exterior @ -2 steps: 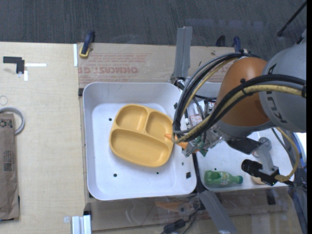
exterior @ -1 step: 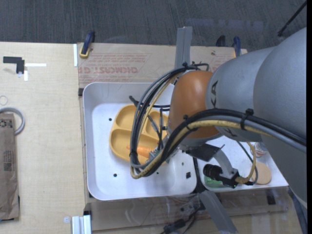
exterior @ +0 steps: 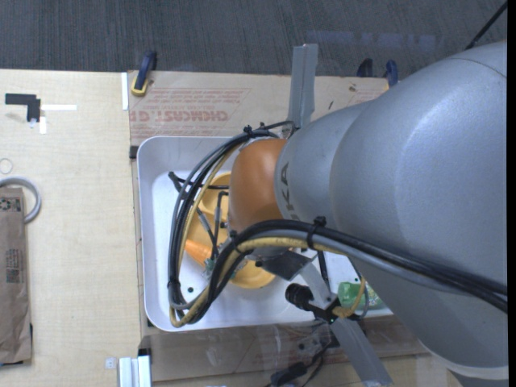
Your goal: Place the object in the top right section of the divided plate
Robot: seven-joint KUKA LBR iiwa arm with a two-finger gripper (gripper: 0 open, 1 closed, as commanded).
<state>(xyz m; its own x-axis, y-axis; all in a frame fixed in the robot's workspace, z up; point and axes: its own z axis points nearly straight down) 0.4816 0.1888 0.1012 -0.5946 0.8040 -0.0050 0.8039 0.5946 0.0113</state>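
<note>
**Arm over bin, gripper hidden**

While the grey arm (exterior: 403,184) covers most of the white bin (exterior: 157,240), its orange band (exterior: 251,185) and black cables (exterior: 189,240) block the yellow divided plate (exterior: 211,208). An orange object (exterior: 196,252) lies at the plate's left edge. Green item (exterior: 352,295) sits lower right. Gripper state: cannot tell.

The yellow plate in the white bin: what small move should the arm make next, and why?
Probably a short, slow lift straight up. The arm covers most of the yellow plate, and its black cables hang low over the white bin. The plate's sections and the claw are hidden, so I cannot tell where any object lies. Rising a little would show them before any placing.
</note>
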